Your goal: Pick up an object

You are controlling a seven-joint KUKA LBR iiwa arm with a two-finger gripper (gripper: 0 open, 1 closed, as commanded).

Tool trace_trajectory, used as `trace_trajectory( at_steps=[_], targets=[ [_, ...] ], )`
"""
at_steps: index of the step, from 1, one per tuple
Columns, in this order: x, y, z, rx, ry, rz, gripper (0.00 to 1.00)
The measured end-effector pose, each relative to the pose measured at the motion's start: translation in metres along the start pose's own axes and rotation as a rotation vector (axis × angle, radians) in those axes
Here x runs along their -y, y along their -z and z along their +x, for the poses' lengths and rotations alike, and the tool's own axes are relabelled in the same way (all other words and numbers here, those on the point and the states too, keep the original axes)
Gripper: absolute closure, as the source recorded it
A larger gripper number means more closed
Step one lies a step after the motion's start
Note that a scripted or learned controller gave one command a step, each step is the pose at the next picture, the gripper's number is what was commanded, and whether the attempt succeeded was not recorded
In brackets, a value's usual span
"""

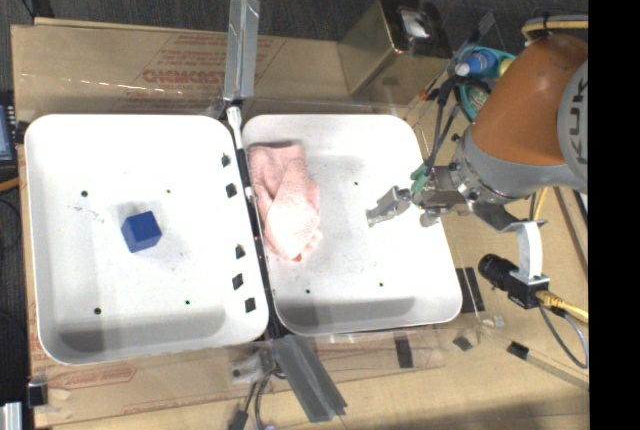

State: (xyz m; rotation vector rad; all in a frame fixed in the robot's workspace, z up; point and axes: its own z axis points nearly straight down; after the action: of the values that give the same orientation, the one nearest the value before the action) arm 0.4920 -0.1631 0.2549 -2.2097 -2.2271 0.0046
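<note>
A crumpled pink cloth (284,199) lies along the left side of the right bin (395,303), against the divider. A small blue cube (141,230) sits in the left bin (60,143), left of its middle. My gripper (385,208) hovers over the right half of the right bin, reaching in from the right, some way to the right of the cloth. Nothing shows between its fingers.
A brown cardboard sheet (130,63) lies behind the bins, and a tan box (385,43) stands behind the right bin. A grey metal bar (240,48) rises at the divider. Cables and small black parts lie on the bench at the right.
</note>
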Motion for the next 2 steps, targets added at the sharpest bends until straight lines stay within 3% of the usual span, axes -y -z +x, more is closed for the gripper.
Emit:
trace_trajectory(
  at_steps=[1,2],
  targets=[
    [0.015,-0.038,-0.013,-0.001,-0.212,0.0,0.0],
    [-0.063,-0.098,0.038,0.0,-0.104,0.0,0.0]
  ],
)
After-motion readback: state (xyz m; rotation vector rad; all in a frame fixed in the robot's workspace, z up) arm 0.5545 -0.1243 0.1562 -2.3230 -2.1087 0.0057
